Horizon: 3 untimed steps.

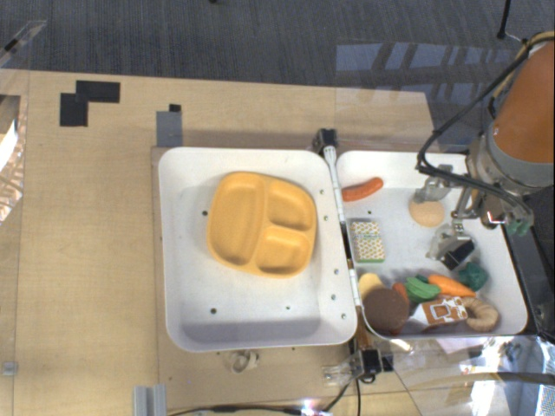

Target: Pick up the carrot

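In the right bin [519,271], toward its 5 o'clock corner, the carrot [453,284] lies flat, orange, touching a green toy [422,287] on its 9 o'clock side. The jaws [451,248] hang just at the carrot's 12 o'clock, apart from it; open or closed, cannot tell. A sausage [362,189] sits at the bin's 11 o'clock, a round cookie [427,212] nearby. Left bin [182,302] carries a yellow divided plate [261,223].
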Each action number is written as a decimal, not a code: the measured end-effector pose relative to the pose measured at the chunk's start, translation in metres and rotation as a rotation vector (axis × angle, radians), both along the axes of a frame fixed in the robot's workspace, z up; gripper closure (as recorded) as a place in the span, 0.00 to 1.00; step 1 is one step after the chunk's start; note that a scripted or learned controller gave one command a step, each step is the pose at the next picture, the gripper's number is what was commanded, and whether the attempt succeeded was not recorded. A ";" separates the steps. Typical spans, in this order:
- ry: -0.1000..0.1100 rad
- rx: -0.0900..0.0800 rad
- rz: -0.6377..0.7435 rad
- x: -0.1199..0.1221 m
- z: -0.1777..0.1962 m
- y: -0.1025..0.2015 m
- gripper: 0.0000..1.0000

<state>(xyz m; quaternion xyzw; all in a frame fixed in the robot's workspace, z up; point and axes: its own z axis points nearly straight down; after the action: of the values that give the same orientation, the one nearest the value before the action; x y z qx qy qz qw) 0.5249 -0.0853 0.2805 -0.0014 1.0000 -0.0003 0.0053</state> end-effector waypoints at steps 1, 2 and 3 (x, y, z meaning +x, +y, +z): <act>0.004 -0.002 0.150 -0.016 -0.074 -0.051 0.00; -0.008 -0.003 0.078 -0.018 -0.175 -0.064 0.00; -0.003 0.002 -0.409 0.000 -0.191 -0.049 0.00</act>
<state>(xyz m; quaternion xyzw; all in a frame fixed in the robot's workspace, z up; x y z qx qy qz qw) 0.5253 -0.1343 0.0897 0.2016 0.9795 -0.0004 0.0066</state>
